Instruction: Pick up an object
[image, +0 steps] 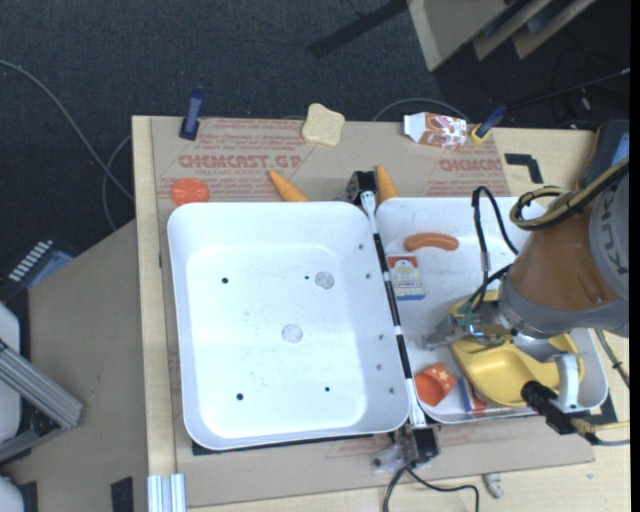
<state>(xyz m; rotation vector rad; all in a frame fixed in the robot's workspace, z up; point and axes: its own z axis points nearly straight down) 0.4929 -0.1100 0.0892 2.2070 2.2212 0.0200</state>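
Two white bins (200, 300) on the tabletop, right one has one sausage (431, 241), one small carton (405, 277), one yellow thing (495, 372) right under the pincer (470, 322), grip state unclear.

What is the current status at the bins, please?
Gripper low in right bin, fingers unreadable. Yellow object beside it, not seen held. Sausage, small carton close by.

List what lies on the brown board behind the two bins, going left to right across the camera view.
Blue clip → orange disc → carrot-like piece → toast slice → second orange piece → white and red carton.
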